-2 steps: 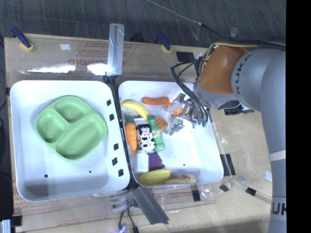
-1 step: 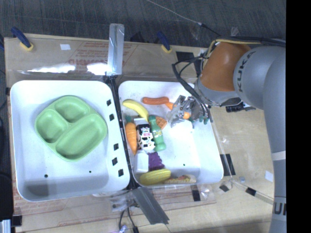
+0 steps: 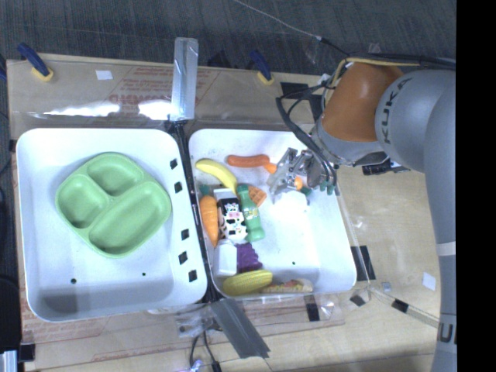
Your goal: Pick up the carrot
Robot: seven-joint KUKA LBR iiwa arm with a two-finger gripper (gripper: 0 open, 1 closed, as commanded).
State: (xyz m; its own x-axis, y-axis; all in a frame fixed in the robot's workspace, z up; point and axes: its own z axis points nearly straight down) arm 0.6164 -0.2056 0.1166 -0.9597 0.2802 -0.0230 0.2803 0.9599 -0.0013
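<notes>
The carrot (image 3: 209, 218) is an orange, tapered piece lying lengthwise against the left wall of the right bin (image 3: 329, 239), just below a yellow banana (image 3: 217, 173). My gripper (image 3: 290, 174) hangs over the upper middle of the same bin, to the right of and a little above the carrot, well apart from it. A small orange spot shows by the gripper's tip, and I cannot make out what it is. Nothing recognisable is in the gripper.
Packed beside the carrot are a cow-patterned box (image 3: 232, 217), a green bottle (image 3: 249, 209), purple grapes (image 3: 248, 256) and a yellow corn cob (image 3: 246, 282). A red-orange sausage (image 3: 249, 161) lies near the back wall. The left bin holds a green divided plate (image 3: 113, 202).
</notes>
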